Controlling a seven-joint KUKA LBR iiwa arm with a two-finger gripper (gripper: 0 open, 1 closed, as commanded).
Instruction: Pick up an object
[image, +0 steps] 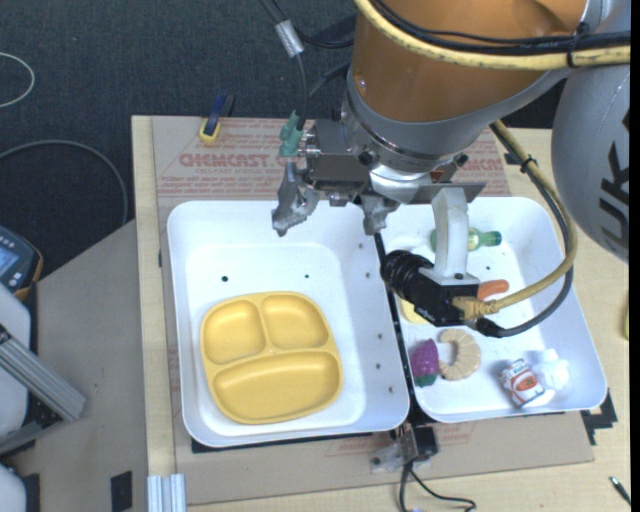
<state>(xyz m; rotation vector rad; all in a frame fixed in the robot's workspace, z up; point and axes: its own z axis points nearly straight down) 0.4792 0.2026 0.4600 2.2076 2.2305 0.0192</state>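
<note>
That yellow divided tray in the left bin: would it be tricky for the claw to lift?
Probably. The yellow tray looks like rigid, light plastic, so it shouldn't flop. It lies flat and wide in the left bin, so it likely offers only its thin rim to pinch. Its smooth, glossy surface may slip.

Objects in the two white bins

A yellow divided plate (270, 355) lies flat in the left bin (190, 250); the right bin (575, 330) holds a purple piece (424, 359), a tan ring (461, 354) and a small carton (520, 382).
</note>
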